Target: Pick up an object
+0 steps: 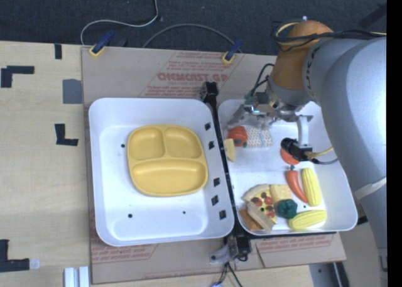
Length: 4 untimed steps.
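Cardboard [182, 75] underlies two white bins; the left bin [107, 216] holds a yellow plate [167, 159], toys crowd the right bin's [342, 207] six-o'clock edge, gripper [257, 115] grip unclear.

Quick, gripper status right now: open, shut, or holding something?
Gripper: cannot be told from this angle. It sits low over the right white bin, beside the small red and orange toy piece; nothing is seen held.

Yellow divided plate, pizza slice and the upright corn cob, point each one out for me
Yellow divided plate [167, 159]: camera view, on the ridge between its compartments.
Pizza slice [263, 202]: camera view, on its topped middle.
Upright corn cob [311, 186]: camera view, on the middle of its kernels.
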Each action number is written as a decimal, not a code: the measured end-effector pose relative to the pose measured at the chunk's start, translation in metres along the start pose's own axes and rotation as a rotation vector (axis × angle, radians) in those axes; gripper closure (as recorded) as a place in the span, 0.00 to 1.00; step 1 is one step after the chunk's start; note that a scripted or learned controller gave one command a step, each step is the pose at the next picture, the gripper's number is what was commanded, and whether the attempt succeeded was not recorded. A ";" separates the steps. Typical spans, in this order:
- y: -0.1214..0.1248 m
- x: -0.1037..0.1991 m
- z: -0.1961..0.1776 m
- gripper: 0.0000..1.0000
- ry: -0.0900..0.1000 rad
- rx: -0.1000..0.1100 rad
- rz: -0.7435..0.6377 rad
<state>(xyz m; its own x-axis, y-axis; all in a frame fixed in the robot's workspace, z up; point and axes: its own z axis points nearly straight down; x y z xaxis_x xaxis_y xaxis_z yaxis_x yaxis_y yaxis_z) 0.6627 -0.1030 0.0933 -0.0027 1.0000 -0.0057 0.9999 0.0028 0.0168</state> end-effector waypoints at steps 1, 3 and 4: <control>-0.005 -0.002 -0.001 0.00 0.002 -0.007 -0.002; 0.009 0.005 0.003 0.00 -0.001 0.008 0.000; -0.015 0.002 0.007 0.00 0.004 0.015 0.002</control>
<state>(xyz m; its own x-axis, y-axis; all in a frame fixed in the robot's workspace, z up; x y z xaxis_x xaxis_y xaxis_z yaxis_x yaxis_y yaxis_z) 0.6478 -0.1011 0.0857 -0.0004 1.0000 -0.0020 1.0000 0.0004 0.0018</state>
